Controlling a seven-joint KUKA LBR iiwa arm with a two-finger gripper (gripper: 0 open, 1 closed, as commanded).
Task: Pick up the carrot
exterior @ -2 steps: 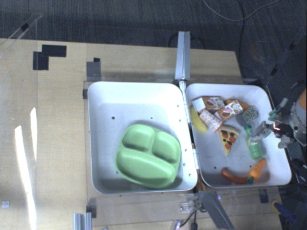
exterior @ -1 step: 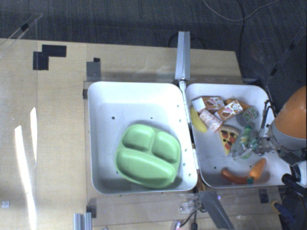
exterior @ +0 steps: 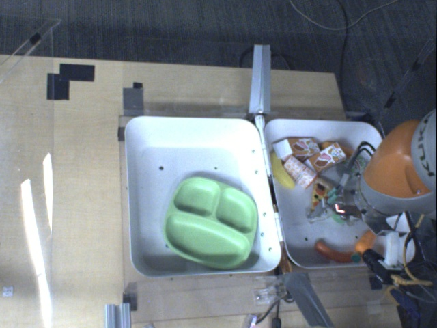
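My arm comes in over the right bin from its right edge, orange band uppermost. My pincer hangs low over the middle of that bin, among a small clutter I cannot make out well. Whether it is released or clenched I cannot tell from this slant; nothing plainly sits in it.

The carrot lies on the bin floor by the near edge, towards the near right corner. It is a reddish-orange stub lying roughly along that edge. It is near my pincer but apart from it, on the near side and not touching.

A second orange piece sits just right of the carrot, partly under my wrist; what it is I cannot say.

At the far edge of the same bin lie some small printed boxes, bunched together. A banana rests against the left wall beside them.

The left bin holds a green tray with three hollows, set towards its near right corner.
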